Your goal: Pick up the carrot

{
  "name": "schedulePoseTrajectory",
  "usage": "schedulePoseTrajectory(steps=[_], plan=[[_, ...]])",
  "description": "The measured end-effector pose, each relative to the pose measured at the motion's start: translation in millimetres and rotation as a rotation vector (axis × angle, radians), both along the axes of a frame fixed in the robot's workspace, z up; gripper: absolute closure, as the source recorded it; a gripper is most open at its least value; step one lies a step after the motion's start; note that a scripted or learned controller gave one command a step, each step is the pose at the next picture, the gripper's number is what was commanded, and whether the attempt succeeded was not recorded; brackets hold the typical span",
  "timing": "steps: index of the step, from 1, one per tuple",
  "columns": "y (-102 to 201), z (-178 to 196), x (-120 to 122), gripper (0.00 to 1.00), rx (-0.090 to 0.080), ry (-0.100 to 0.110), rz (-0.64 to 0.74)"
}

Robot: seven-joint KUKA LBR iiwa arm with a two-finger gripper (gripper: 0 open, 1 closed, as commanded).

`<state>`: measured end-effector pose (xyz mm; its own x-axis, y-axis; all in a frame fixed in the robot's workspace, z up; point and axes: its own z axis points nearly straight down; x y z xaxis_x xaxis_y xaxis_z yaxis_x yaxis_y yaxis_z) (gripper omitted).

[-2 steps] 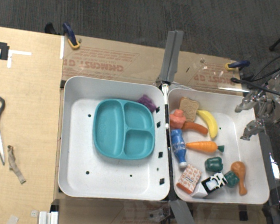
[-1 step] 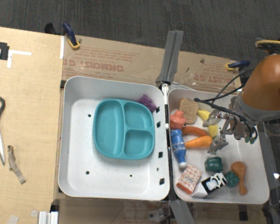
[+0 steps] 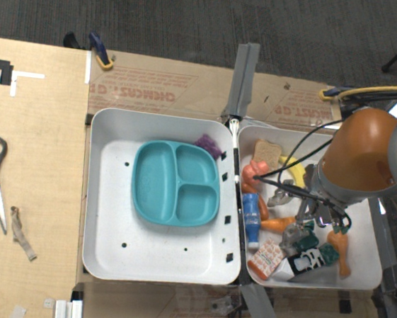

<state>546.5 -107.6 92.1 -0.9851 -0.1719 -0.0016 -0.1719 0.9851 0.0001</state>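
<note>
Hovering low over the right bin [image 3: 366,277], our gripper [image 3: 297,234] sits just beside the carrot [image 3: 278,225]; we cannot tell whether it has closed on anything. The carrot lies flat among clutter, between a blue bottle [image 3: 251,216] and the gripper, so we judge that a steep approach suits the tight gap. A second orange piece [image 3: 340,251] lies near the bin's right side. Around these we see a packet [image 3: 267,260] and a green-black item [image 3: 312,255]. The left bin [image 3: 101,201] holds a teal plate [image 3: 151,210].

Dark grey carpet floor [image 3: 165,12] beyond light wooden bench [image 3: 26,171]; cardboard sheet [image 3: 164,87] under bins.
</note>
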Motion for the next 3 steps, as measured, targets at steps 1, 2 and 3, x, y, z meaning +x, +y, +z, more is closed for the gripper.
schedulePoseTrajectory(steps=[1,2,3], plan=[[11,0,-23,0.00,-0.001,0.000,0.028],[10,1,20,0.00,-0.001,-0.004,0.350],[12,2,-33,0.00,-0.002,-0.010,0.357]])
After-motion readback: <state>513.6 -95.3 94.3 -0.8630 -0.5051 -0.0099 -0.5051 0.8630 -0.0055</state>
